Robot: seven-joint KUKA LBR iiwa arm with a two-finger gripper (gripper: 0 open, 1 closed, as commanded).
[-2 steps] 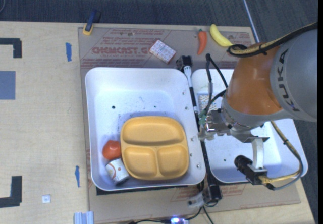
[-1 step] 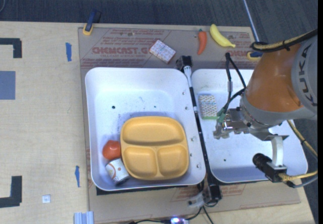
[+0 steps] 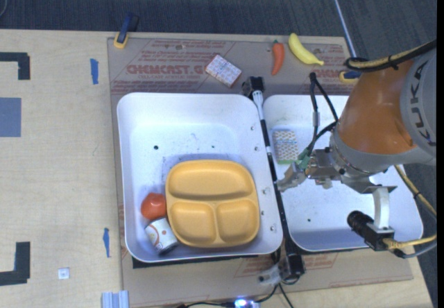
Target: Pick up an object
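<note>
Arm over right bin, hand hidden.

A large robot arm, its rounded body a broad orange band with pale grey casing beside it. Dark letters, partly cut off, run along the grey casing near the frame's edge. Black cables loop over the top of the orange section and trail down its side. Below sits a grey metal wrist ring with small fittings, green and white wires, a white bracket, and a black cylindrical part with a yellow cable.
</note>
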